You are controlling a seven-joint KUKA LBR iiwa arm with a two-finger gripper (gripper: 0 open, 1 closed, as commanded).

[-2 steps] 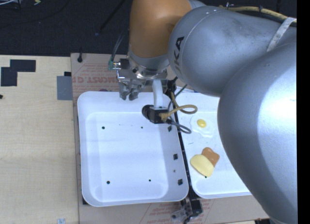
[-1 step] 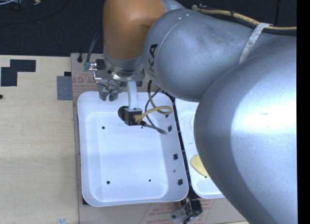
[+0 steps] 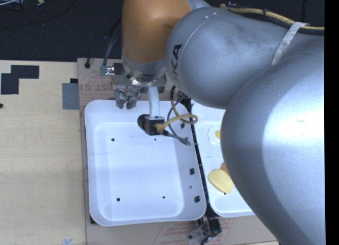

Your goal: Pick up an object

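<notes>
Grey and orange, the big arm (image 3: 238, 79) comes in from the right and covers a lot of what I can see. Its gripper (image 3: 127, 99) hangs over the back rim of the left bin (image 3: 95, 185), near the far left corner. I cannot tell if the gripper is open or shut, or if it has hold of anything. A yellow thing (image 3: 221, 181) lies in the right bin (image 3: 233, 210), close to the wall between the two bins, and the arm hides part of it. It is well apart from the gripper. A pale round thing (image 3: 214, 134) lies further back in the same bin.
</notes>
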